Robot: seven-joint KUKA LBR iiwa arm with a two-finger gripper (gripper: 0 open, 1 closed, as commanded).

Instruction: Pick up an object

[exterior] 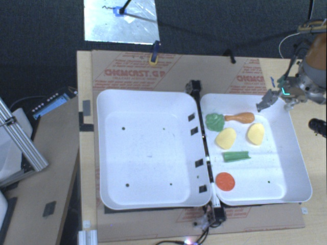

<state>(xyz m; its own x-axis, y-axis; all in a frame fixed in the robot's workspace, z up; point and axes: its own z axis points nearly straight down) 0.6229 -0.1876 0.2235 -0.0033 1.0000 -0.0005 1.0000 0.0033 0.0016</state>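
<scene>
1. Objects, none lifted: orange carrot-shaped toy with green top (231,119), two yellow oval pieces (226,138) (256,133), green flat strip (236,156), red-orange disc (225,181); all lying in right white bin (291,152), right-centre of frame.
2. Grey two-finger gripper (267,102): upper right, above bin's far corner; nothing visibly held; opening cannot be judged.
3. Descent, grasp, lift outstanding.

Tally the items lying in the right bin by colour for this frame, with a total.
Yellow: 2, one piece nearer the divider, one piece further right
Green: 2, a leafy piece and a flat green strip
Orange: 1, an elongated piece touching the leafy one
Red-orange: 1, a round disc
Total: 6, all in the right bin
</scene>
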